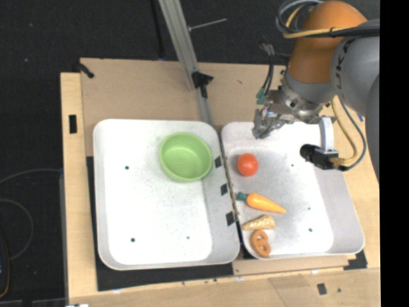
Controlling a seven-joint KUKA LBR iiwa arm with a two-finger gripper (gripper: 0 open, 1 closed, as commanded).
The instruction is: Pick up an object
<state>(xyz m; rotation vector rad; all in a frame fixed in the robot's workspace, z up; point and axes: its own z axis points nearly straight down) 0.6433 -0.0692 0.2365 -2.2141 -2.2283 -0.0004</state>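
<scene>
Gripper hovers over the right bin's far-left corner (finger state cannot be told). Tomato, carrot lie nearer; green bowl sits in left bin.

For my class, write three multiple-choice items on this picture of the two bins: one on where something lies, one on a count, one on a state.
1. Where is the green bowl?
A. left bin
B. right bin
C. on the bench outside the bins

2. How many things lie in the right bin?
A. two
B. four
C. six

3. What is the gripper doing?
A. lifting the carrot
B. resting inside the bowl
C. poised over the right bin's far corner, touching no object

Key: 1 A, the bowl sits in the left bin. 2 B, tomato, carrot, a pale piece and a pretzel. 3 C, every object lies apart from it.
</scene>
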